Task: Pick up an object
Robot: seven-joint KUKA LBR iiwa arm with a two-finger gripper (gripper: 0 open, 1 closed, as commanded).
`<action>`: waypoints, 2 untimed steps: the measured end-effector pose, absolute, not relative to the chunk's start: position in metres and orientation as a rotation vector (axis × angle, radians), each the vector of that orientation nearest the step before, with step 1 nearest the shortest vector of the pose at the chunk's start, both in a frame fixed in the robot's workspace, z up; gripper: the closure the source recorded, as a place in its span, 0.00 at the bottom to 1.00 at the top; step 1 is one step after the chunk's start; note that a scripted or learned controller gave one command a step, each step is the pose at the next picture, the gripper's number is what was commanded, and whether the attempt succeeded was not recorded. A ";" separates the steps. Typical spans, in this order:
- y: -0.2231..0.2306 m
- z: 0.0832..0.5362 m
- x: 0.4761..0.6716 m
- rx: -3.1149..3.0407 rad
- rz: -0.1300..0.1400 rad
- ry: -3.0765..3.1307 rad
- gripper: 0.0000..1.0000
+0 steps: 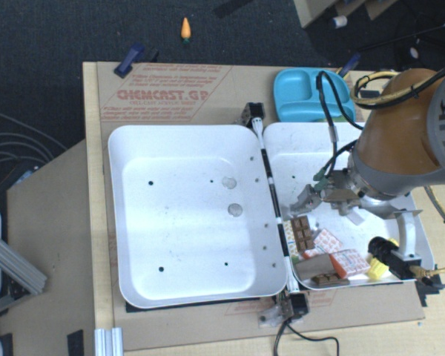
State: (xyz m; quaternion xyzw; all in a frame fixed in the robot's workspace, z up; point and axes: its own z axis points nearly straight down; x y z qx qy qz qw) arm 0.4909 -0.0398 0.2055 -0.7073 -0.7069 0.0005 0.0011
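Arm (400, 124): one, grey, with a broad orange band above the wrist; entered from the right and reached down and leftward. Wrist (378, 180): grey, angled low beneath the band. Gripper (319, 196): metal-grey, pointed left and downward at the arm's lower end. Black cables looped over the orange band's upper side.

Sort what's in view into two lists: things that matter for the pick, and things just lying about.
For the pick:
gripper
right bin
brown block
red-and-white packet
yellow object

Lying about:
left bin
blue tray
orange object on the floor
blue object at the bench's edge
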 end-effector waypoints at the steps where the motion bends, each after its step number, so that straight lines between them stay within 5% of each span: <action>1: -0.042 0.184 0.479 -2.219 0.003 -2.218 0.00; 2: -0.096 0.084 0.484 -2.222 0.001 -2.220 0.00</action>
